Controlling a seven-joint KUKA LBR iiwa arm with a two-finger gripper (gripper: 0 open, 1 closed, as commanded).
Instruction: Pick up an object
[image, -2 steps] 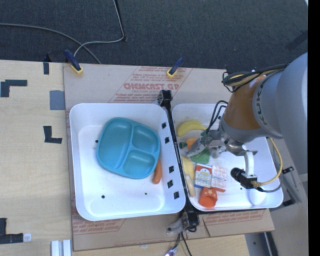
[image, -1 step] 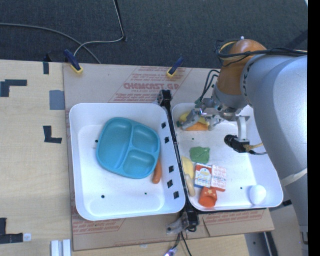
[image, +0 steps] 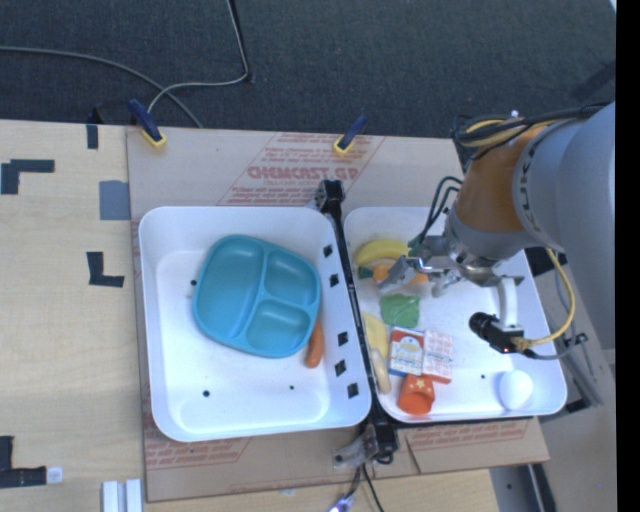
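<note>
The gripper (image: 415, 272) hangs low in the right bin (image: 535, 400), its fingers spread apart with nothing between them, just beside the yellow banana (image: 378, 251) and directly above the green block (image: 402, 309), which lies beside the small carton (image: 420, 356).

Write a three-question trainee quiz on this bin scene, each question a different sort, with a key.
1. True or false: the blue divided plate lies in the right bin.
2. Which item lies nearest the end effector? A) white egg B) banana C) carrot
3. Fill in: the carrot lies against the plate's lower-right ____.

Key: 1 false, it lies in the left bin; 2 B; 3 edge.
</note>
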